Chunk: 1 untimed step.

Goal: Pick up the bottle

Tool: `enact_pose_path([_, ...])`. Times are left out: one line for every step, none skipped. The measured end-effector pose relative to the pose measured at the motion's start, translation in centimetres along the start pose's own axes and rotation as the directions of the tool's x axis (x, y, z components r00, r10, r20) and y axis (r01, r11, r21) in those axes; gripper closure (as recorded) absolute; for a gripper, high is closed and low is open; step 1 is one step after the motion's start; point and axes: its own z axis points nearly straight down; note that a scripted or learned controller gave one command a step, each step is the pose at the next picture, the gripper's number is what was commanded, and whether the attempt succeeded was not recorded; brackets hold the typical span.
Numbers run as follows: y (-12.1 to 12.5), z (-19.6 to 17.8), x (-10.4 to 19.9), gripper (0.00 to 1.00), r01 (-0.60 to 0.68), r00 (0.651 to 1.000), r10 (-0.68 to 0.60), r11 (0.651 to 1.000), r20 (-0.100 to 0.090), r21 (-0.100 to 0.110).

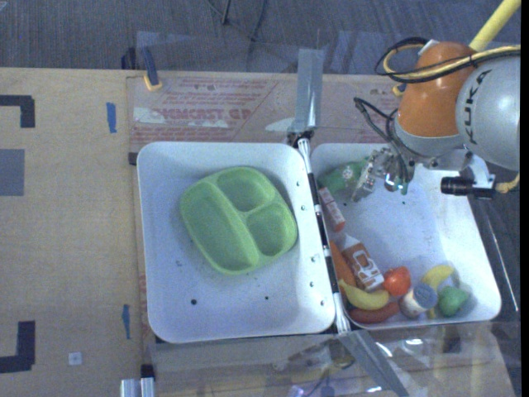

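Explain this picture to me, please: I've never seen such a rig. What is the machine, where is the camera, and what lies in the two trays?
One camera looks down at a slant on a bench with two white bins. The grey and orange machine at right is a robot arm; its gripper hangs over the right bin, near a green item. Whether it holds anything is too small to tell. The left bin holds a green divided plate. The right bin holds a bottle lying along its left wall, plus toy food: a banana, a tomato and other pieces at the near edge.
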Motion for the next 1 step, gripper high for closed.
enact_pose_path([-0.21, -0.02, 0.98, 1.00, -0.189, 0.982, 0.189, 0.982, 0.002, -0.005])
